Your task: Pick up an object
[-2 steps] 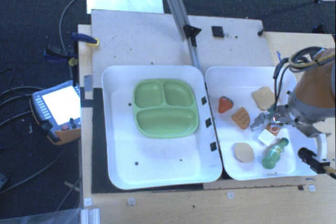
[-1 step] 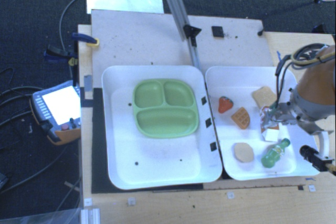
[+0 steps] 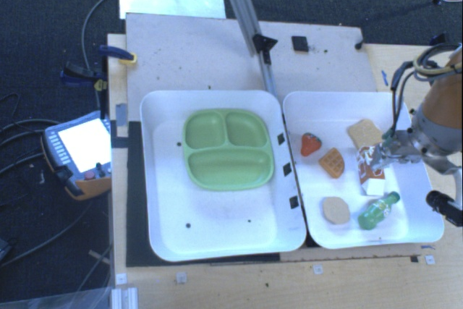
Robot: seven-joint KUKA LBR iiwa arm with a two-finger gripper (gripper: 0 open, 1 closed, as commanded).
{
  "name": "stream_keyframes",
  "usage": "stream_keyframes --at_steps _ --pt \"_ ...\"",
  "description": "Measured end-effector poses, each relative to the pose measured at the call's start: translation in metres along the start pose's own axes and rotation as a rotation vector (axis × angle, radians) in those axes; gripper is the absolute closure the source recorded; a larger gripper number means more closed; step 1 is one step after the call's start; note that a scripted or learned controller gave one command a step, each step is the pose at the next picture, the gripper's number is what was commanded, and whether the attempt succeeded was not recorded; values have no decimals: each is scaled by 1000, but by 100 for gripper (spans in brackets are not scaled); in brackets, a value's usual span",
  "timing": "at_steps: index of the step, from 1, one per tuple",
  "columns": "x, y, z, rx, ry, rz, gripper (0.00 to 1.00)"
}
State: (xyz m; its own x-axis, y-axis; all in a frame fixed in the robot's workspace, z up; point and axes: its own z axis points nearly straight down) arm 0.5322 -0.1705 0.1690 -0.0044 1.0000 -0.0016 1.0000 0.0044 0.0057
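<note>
Two shallow white bins sit side by side in the lower half of the frame. The left bin holds a green divided plate in its upper middle, three compartments facing up.

The right bin carries the loose items. A red strawberry-shaped toy lies near its upper left, with a tan waffle-like piece just below and to the right of it. A pale bread-slice piece lies toward the upper middle of the bin. A round beige cookie-like disc rests near the lower edge, and a green bottle lies on its side just to the right of it. Between the bread slice and the bottle lies a red and white carton, its long side running up and down the frame.

The arm enters from the right edge, and the gripper hangs right over the top end of the carton, touching or nearly touching it. Whether its fingers are spread or pressed together cannot be told, as they blur into the carton's print.
</note>
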Motion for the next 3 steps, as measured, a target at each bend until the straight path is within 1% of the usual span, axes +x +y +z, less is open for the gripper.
stream_keyframes --at_steps 1,2,3 --pt "0 2 -54 -1 0 -1 100" --pt "53 21 -45 3 3 -6 100" --pt "113 42 -53 2 4 -8 100"
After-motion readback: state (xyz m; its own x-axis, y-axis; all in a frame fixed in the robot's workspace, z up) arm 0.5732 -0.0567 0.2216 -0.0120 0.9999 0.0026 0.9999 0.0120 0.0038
